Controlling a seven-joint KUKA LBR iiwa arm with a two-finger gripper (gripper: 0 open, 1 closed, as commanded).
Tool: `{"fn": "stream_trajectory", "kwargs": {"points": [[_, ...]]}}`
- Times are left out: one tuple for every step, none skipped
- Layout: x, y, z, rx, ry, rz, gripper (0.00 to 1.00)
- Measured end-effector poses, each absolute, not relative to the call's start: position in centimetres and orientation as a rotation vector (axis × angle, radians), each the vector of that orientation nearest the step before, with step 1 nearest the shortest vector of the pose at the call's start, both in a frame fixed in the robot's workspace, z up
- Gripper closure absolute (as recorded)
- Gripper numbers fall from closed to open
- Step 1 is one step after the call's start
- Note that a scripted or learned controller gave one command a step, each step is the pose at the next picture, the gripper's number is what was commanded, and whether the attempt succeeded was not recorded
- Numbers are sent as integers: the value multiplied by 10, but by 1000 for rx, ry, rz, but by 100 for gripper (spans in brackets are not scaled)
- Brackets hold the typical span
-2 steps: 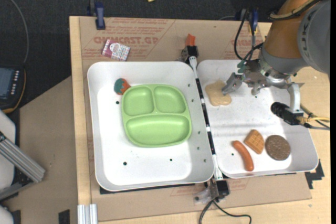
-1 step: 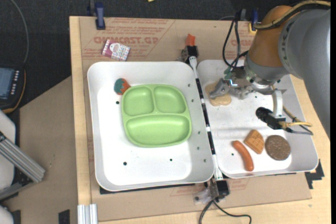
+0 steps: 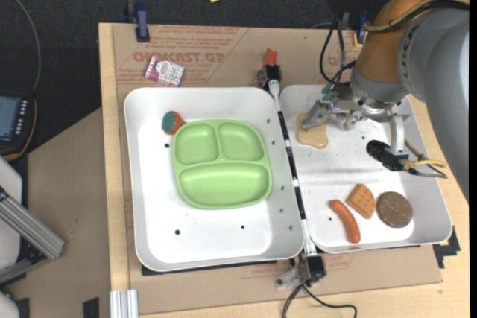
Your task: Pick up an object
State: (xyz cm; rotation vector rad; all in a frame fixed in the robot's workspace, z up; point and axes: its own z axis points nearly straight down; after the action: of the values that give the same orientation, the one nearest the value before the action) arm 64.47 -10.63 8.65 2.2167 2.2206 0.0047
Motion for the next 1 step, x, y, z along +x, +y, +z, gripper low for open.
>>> {"fn": "stream_trajectory", "kwargs": {"points": [[649,-93,87,2217,2219,2,0]]}}
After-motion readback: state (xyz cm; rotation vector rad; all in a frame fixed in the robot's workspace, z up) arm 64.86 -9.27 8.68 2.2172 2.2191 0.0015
